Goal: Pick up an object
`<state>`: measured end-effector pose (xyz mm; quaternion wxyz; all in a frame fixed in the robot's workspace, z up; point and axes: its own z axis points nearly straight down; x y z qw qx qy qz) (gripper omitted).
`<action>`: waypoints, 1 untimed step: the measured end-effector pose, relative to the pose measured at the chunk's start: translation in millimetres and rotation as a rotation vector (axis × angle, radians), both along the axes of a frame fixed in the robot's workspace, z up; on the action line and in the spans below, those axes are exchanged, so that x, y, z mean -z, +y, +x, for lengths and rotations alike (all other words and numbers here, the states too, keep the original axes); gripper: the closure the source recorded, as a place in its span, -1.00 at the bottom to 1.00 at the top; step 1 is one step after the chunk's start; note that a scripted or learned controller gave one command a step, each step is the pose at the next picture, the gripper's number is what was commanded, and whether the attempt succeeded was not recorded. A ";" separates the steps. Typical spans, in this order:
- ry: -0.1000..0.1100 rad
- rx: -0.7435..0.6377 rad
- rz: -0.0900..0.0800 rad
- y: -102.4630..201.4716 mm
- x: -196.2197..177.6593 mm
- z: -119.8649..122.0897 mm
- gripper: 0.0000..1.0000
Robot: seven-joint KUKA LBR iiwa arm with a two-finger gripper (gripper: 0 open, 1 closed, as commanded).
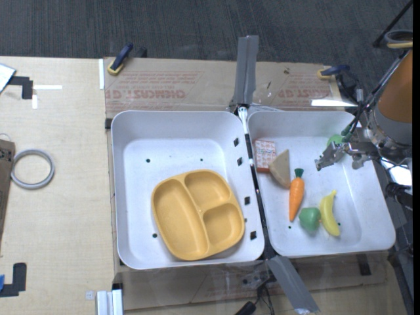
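Note:
The right bin [367, 241] holds several toys. A carrot [296, 197] lies upright in the view at the middle, with a green round fruit [310, 218] and a yellow banana [329, 213] just right of it. A tan wedge [281, 167] and a small red-and-white box [265, 154] lie by the bin's left wall. My gripper [338, 161] hangs over the bin's right half, above and to the right of the carrot. It is open, with nothing between its fingers.
The left bin [131, 143] holds a yellow divided plate [198, 213]. A grey divider bar [246, 71] runs between the bins at the back. A tape roll [30, 168] lies on the bench at far left. Blue clamps [120, 58] sit on the cardboard behind.

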<state>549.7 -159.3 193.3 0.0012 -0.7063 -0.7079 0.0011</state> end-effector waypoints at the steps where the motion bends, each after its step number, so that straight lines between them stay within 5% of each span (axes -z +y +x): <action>1: -0.003 -0.406 0.001 23.5 101.9 -33.8 -1.00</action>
